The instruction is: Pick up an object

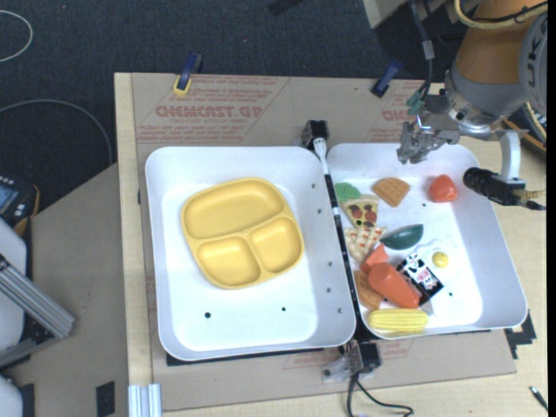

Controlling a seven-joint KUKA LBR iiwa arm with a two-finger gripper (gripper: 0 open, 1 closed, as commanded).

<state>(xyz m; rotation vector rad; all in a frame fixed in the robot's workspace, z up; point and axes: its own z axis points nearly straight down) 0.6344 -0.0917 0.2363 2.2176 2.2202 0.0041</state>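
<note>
Red print reading "CHEMCAST GP" (208, 109) ran along the far edge of the brown surface (261, 98), just behind the left white bin (161, 233); its last letters were faint. Smaller red lines above and below that word were too small to read. A second patch of the same red print (389, 120) stood near the far right corner of the surface, behind the right white bin (495, 233), and could not be made out
</note>
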